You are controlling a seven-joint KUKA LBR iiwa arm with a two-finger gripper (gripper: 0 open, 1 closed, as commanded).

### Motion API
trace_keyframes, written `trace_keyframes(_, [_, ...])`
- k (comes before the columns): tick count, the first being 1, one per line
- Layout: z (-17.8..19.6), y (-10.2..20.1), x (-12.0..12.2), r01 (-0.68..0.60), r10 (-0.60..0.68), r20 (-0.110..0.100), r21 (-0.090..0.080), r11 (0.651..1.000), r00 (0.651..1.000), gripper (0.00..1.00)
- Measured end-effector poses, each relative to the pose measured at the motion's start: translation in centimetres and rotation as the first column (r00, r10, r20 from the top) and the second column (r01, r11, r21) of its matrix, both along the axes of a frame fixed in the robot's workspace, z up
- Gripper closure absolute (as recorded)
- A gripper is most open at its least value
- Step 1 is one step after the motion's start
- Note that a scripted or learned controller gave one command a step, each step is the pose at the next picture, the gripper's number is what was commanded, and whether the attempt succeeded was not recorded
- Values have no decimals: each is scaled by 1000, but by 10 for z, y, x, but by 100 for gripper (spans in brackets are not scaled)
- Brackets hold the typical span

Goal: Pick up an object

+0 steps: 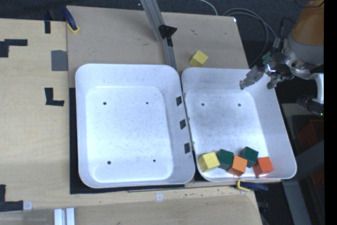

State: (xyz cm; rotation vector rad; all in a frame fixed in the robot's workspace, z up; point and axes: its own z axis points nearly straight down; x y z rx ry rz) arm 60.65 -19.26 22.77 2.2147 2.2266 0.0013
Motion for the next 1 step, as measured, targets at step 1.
trace_keyframes(1, [11,-16,47,2,-2,1,-1,1000,1000,0])
